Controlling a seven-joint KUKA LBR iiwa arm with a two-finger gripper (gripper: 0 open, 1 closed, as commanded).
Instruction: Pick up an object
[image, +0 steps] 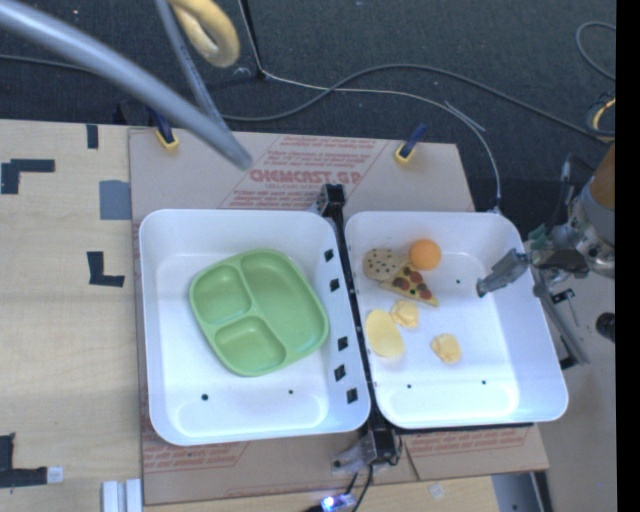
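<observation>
Two shallow white bins (160, 300); grey gripper (497, 276) at right bin's right rim, finger state we cannot tell; cardboard (300, 165) reads "CHEMCAST".

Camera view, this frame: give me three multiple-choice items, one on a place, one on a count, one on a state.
1. Where does the green tray lie?
A. left bin
B. right bin
C. on the cardboard

2. How many compartments does the tray have?
A. two
B. three
C. five

3. Where is the end effector?
A. over the tray
B. at the right bin's right side, apart from the orange ball
C. clamped on the ball

Key: 1 A, it sits inside the left bin. 2 B, three recesses show. 3 B, white floor separates it from the ball.
</observation>
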